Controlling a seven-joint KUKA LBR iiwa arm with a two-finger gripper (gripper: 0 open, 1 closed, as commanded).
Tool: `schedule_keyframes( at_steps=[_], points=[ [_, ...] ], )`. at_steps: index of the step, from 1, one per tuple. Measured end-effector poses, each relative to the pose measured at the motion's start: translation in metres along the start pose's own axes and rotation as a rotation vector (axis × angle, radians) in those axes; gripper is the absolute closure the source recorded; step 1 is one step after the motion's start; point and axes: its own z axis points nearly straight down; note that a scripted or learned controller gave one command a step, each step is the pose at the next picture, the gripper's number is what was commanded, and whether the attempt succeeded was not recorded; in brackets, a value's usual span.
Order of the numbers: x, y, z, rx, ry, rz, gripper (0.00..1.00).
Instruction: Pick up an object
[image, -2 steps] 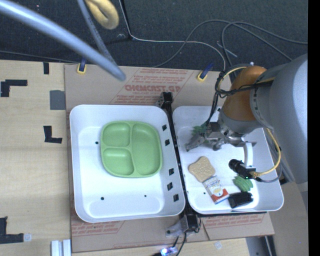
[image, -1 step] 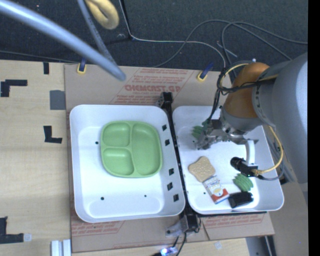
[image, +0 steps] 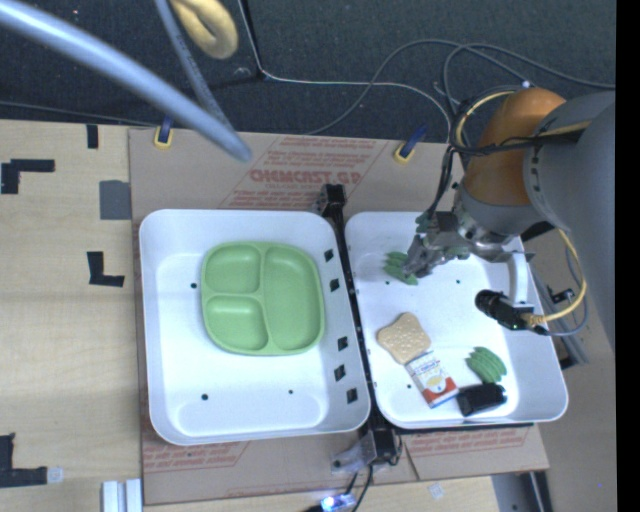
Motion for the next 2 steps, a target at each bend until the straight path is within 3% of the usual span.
schedule_keyframes(
  at_steps=[2],
  points=[
    [-0.007,-0.002,-0.086,0.000,-0.001,0.001,1.00]
  ],
)
